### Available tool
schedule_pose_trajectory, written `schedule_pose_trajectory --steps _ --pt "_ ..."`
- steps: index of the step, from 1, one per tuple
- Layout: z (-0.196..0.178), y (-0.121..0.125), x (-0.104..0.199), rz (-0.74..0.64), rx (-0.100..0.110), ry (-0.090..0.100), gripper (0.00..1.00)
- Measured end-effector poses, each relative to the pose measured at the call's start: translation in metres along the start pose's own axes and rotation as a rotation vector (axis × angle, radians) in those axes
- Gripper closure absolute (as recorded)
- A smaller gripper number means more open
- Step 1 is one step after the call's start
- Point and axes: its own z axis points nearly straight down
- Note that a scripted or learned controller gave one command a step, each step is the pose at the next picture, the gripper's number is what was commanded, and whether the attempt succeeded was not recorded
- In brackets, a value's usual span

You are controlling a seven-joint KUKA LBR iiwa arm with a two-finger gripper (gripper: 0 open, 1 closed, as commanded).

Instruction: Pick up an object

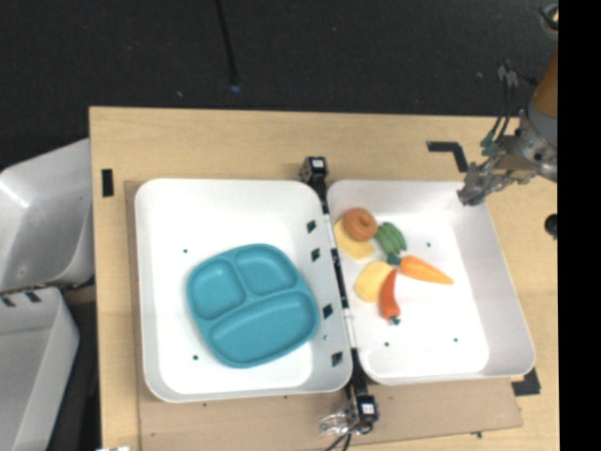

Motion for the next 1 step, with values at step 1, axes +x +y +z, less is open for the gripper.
schedule_pose_trajectory --steps 1 --pt "-0.0049 -0.0027 0.0578 -0.002 0.002 0.002 1.0"
